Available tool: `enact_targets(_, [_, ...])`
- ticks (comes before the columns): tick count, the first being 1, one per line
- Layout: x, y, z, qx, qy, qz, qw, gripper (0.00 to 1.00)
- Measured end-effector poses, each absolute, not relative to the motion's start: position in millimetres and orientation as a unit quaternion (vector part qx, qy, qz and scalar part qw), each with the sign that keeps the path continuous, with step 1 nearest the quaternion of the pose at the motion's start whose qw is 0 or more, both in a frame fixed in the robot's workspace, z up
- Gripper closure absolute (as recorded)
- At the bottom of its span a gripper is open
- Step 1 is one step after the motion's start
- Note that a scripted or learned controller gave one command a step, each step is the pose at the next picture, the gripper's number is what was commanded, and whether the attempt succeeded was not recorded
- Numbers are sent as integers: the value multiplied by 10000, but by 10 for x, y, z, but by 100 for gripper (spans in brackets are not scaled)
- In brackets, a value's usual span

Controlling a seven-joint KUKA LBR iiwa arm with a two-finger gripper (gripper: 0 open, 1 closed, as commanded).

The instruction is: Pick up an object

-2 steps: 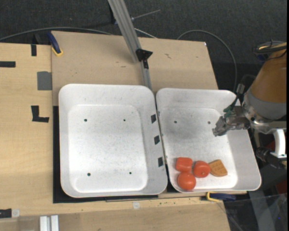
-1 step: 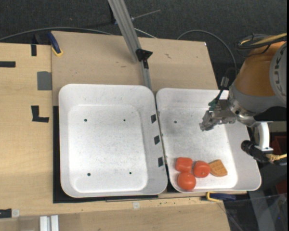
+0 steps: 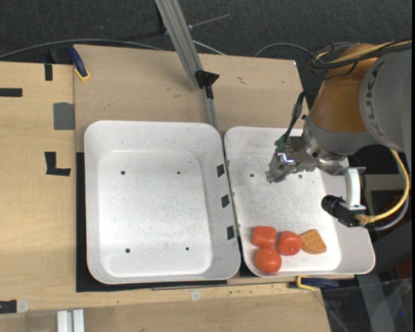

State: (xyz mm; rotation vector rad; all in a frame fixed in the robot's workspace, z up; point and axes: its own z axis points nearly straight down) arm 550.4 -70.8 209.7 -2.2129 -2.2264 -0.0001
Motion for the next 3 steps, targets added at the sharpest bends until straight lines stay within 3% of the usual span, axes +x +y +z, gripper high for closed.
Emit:
enact_targets(2, [5924, 299, 1994, -7046, -7096, -2, 10, 100])
enact_targets(3, [6108, 702, 2146, -7050, -7092, -9, 2, 100])
